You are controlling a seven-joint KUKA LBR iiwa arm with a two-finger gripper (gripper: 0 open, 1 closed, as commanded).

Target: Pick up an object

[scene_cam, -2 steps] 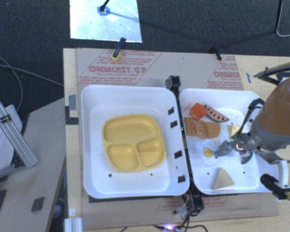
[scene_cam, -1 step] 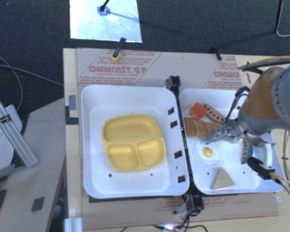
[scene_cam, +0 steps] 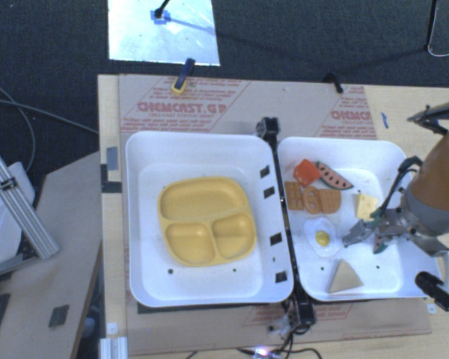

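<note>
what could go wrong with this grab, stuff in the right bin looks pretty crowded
1. The gripper sits among the fried egg, the cheese slice and the tan wedge, so it may nudge a neighbour or close on nothing.
2. These pieces look flat and thin, so fingers could slide over them.
</note>
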